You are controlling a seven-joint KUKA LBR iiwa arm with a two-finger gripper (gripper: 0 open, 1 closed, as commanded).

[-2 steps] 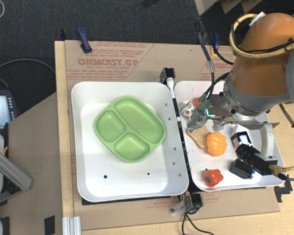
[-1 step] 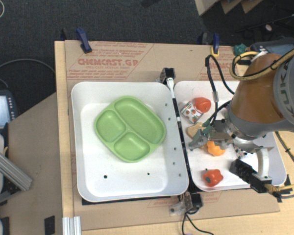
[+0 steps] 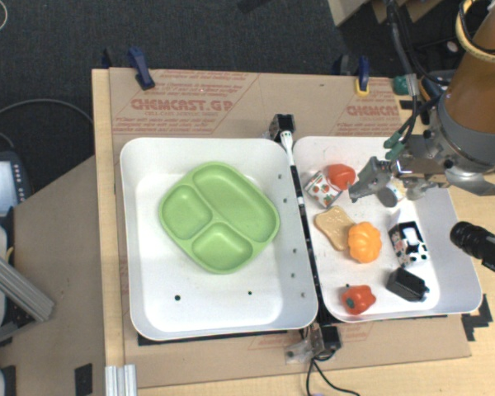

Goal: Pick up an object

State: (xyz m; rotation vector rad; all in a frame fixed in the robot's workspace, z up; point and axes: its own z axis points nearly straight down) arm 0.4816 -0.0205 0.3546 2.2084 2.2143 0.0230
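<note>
The gripper hovers over the right bin, near its upper edge; whether it is parted or closed, I cannot tell; beneath it lie a red tomato, an orange pumpkin and a red pepper; the left bin holds a green divided plate.

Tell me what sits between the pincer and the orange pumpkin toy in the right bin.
Nothing visible. The pincer hovers above the orange pumpkin toy, with bare bin floor between; the tan cookie piece lies to the pumpkin's left.
</note>
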